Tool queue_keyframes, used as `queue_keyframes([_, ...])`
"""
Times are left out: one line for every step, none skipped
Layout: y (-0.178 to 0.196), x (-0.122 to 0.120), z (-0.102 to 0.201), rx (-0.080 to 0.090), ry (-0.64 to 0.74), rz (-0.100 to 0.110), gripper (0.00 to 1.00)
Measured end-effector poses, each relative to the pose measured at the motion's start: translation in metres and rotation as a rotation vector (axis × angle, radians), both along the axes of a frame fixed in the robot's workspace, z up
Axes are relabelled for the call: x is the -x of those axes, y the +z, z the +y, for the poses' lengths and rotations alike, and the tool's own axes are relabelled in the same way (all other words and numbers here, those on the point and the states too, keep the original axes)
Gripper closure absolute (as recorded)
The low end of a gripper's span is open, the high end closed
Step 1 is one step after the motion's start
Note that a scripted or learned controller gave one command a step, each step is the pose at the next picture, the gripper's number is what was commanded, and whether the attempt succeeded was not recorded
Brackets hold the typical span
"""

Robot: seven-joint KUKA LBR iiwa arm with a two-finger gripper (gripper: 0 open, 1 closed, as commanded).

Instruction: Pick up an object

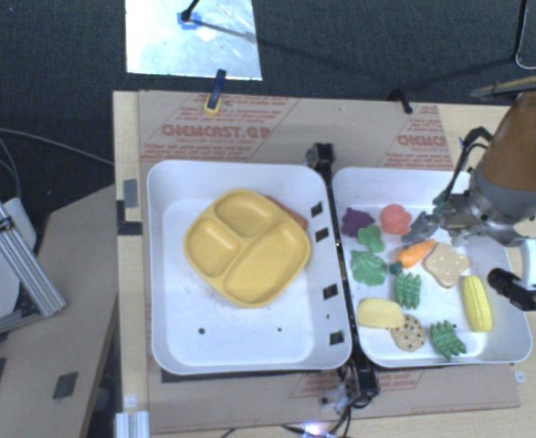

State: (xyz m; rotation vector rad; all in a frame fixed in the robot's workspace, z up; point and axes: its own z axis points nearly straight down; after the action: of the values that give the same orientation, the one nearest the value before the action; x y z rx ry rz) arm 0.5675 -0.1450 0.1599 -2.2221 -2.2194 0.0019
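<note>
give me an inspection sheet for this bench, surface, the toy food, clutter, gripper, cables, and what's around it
Surface: bench bears a printed cardboard sheet and two white bins side by side, left bin and right bin.
Job's things: in the right bin lie a toy carrot, tomato, bread slice, corn cob, cookie, purple piece and several green pieces.
Clutter: yellow divided plate in the left bin.
Grippers: gripper low over the right bin, next to the carrot; grip state unclear.
Cables: dark cables cross the floor at the top.
Surroundings: shiny sheet on the dark carpet.
</note>
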Motion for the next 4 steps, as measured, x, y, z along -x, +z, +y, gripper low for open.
queue_keyframes([-0.077,-0.004,-0.037,0.002,0.001,-0.006,0.0])
queue_keyframes([-0.061,-0.007,-0.037,0.005,0.003,-0.014,1.0])
queue_keyframes([-0.061,-0.006,-0.037,0.005,0.003,-0.013,0.0])
queue_keyframes([-0.077,0.086,-0.004,-0.005,0.001,0.007,0.0])
